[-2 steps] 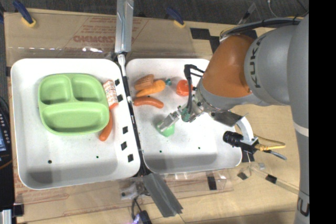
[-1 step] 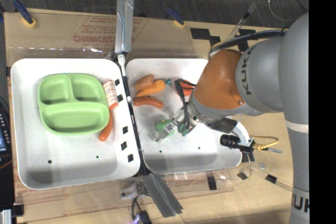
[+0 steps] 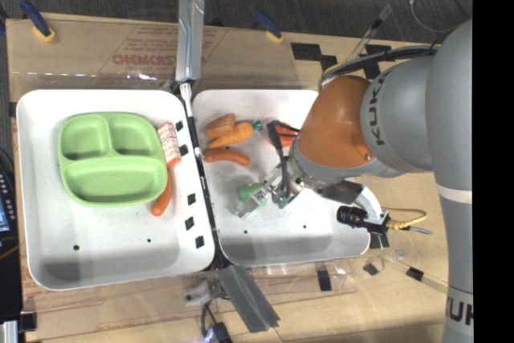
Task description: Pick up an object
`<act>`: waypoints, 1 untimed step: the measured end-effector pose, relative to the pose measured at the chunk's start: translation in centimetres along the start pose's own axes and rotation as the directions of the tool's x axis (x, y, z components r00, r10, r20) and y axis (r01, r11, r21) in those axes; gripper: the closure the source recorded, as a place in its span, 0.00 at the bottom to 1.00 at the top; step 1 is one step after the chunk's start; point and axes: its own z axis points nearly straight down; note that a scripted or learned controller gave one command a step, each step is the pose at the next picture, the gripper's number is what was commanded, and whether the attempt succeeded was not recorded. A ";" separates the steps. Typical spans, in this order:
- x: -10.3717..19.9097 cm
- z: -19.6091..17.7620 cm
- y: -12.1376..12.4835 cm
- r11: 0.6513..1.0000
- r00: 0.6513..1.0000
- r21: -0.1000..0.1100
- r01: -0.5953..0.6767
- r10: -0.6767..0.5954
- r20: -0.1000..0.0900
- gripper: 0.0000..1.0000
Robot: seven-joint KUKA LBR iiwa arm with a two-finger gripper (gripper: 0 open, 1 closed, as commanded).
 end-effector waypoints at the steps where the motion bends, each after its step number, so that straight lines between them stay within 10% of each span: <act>1: 0.0 -1.0 0.1 1.000 1.000 -0.001 0.006 -0.006 0.001 1.00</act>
